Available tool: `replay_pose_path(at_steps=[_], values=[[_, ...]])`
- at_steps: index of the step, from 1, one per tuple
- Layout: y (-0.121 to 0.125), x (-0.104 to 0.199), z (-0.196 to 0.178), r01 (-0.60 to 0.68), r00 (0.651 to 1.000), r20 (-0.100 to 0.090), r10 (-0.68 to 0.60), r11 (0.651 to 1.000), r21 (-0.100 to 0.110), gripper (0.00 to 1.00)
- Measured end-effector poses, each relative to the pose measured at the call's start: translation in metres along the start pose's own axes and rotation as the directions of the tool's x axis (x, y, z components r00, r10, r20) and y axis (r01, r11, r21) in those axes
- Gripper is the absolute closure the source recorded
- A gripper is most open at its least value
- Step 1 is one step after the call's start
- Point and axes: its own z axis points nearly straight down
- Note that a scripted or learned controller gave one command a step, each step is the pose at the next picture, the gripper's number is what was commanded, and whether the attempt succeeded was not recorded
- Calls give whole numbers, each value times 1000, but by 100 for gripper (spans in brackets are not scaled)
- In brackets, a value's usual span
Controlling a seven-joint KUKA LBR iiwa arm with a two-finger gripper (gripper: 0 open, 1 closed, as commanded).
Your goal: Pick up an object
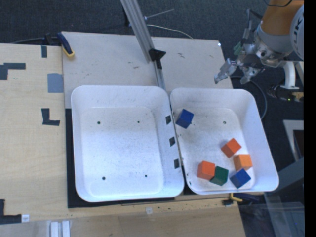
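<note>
Pale bench (113, 53) bears two white bins (79, 102); gripper (236, 72) fingers spread apart, nothing between

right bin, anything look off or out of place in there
Nothing damaged or spilled. The one oddity: a blue cube sits alone, tilted, near the right bin's upper left wall, apart from the five blocks clustered at the lower right. The claw hangs outside the bin.

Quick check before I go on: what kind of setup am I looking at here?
Most likely a lab bench for robot grasping trials: two shallow white bins side by side, small coloured blocks in the right one, and a gripper on the arm above the bench's far right corner.
</note>
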Motion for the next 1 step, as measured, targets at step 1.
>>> replay_pose_path(at_steps=[1], values=[[-40,-34,85,-4,1000,-2,4,1000,9,0]])
